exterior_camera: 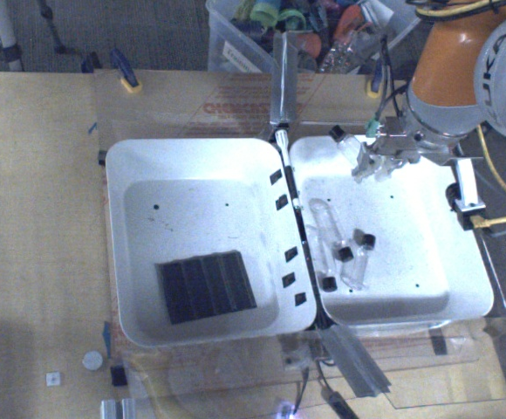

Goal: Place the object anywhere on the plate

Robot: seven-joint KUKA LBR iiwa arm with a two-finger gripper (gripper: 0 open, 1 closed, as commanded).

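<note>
The gripper (377,162) hangs over the far part of the right bin (427,299), close to that bin's back wall, under the grey arm with its orange band (449,46). It looks pale and partly see-through against the white floor, so I cannot tell how wide it stands, and nothing can be made out held in it or touching it.

On the right bin's floor, toward its left wall, lie clear plastic objects (336,247) with small black caps or ends; they sit close together, some apparently touching, and their outlines blur into the white. They are apart from the gripper, nearer the front of the bin than it is.

The left bin (122,177) holds a dark, ridged rectangular plate (207,286) lying flat on its floor near the front, turned slightly askew to the bin walls. Nothing rests on its dark surface.

Between the two bins runs a divider with a row of small black tabs (286,234), and a metal bar (279,77) reaches away from the bins' shared far corner. Behind the bench a clear tub (235,37) is piled with coloured items too jumbled to name. On the wooden benchtop (35,216) near the left bin's front corner sits a small round grey disc (92,360).
</note>
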